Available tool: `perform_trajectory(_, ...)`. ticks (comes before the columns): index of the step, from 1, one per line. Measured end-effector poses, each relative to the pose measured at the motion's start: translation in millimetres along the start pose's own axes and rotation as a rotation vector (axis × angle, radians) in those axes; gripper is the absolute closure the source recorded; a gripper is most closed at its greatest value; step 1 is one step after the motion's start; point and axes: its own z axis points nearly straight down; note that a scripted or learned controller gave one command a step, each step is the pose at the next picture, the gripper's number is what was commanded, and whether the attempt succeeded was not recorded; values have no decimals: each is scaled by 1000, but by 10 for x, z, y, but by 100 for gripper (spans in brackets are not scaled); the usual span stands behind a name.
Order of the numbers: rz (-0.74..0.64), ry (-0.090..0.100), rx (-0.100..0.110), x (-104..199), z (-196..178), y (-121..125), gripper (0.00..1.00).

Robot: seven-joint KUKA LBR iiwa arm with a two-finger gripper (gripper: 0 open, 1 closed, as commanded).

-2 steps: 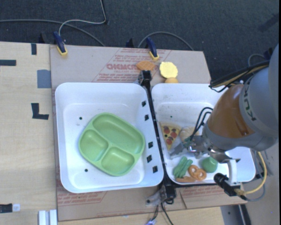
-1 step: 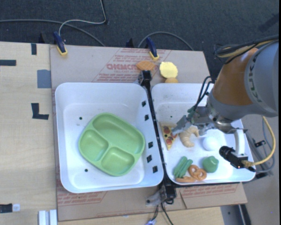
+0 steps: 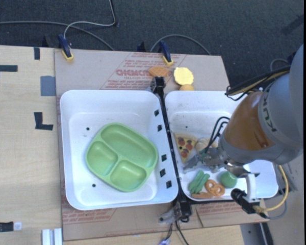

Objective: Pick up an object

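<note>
Reaching into right bin (image 3: 194,103), gripper (image 3: 196,158) low beside pizza slice (image 3: 184,145); finger spread cannot be made out. Green pod (image 3: 196,181), pretzel (image 3: 213,188), green ball (image 3: 227,178) nearby. Green tray (image 3: 121,156) in left bin (image 3: 71,137).

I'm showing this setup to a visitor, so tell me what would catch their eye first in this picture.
The bright green divided plate lying in the left bin stands out first. Next comes the grey arm with its orange band, reaching from the right over the right bin, above a cluster of small toy foods: a pizza slice, a green pea pod and a pretzel.
</note>
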Motion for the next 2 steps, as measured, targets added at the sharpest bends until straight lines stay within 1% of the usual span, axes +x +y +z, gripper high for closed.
perform_trajectory(1,-1,-2,-2,93,-992,604,0)
perform_trajectory(2,0,0,0,-154,-1,285,0)
